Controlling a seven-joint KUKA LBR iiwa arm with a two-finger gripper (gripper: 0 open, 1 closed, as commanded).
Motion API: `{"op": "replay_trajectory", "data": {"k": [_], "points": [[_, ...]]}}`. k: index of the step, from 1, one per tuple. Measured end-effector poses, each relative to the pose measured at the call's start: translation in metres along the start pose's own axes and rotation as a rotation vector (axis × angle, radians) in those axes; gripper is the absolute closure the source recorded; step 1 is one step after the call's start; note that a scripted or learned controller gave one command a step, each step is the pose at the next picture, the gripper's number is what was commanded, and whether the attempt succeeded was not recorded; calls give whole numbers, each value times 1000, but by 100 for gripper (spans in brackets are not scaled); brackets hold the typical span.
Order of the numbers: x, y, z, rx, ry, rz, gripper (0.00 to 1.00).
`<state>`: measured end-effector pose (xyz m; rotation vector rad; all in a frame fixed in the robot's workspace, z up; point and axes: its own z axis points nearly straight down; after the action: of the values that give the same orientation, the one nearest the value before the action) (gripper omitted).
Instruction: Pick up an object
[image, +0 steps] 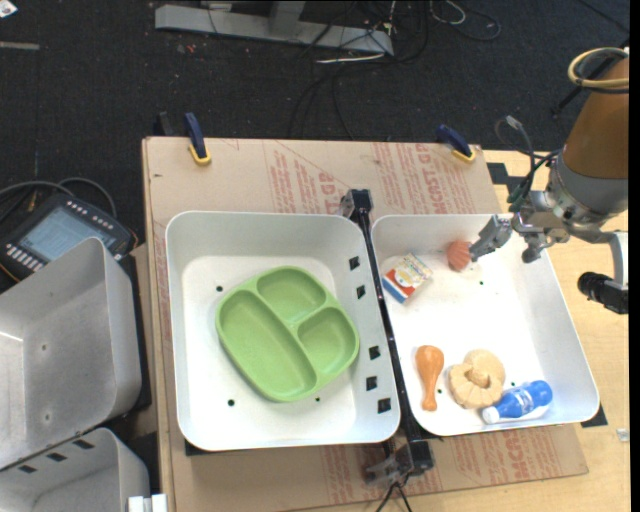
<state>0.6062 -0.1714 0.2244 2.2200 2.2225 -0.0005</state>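
The right bin (540, 300) holds several objects. A small orange-brown ball (458, 254) lies near its far edge, with a white, red and blue carton (405, 277) to its left. Toward the front lie an orange toy drumstick (430, 373), a tan pretzel-like piece (477, 378) and a small blue bottle (518, 401). My gripper (510, 243) hangs over the bin's far right part, just right of the ball. Its two fingers are spread open with nothing between them; the left finger (489, 240) is close to the ball.
The left bin (190, 300) holds a green divided plate (288, 332). A black divider (375, 320) runs between the bins. Clamps (197, 140) hold the cardboard base at the back. Grey boxes (60, 340) stand at the left.
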Motion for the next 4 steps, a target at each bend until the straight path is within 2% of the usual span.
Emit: {"op": "replay_trajectory", "data": {"k": [1,2,3,4], "points": [[8,-1,61,5,1,0,0],[10,9,113,2,0,-3,0],[11,9,133,1,0,-1,0],[11,10,122,-2,0,-1,100]]}}
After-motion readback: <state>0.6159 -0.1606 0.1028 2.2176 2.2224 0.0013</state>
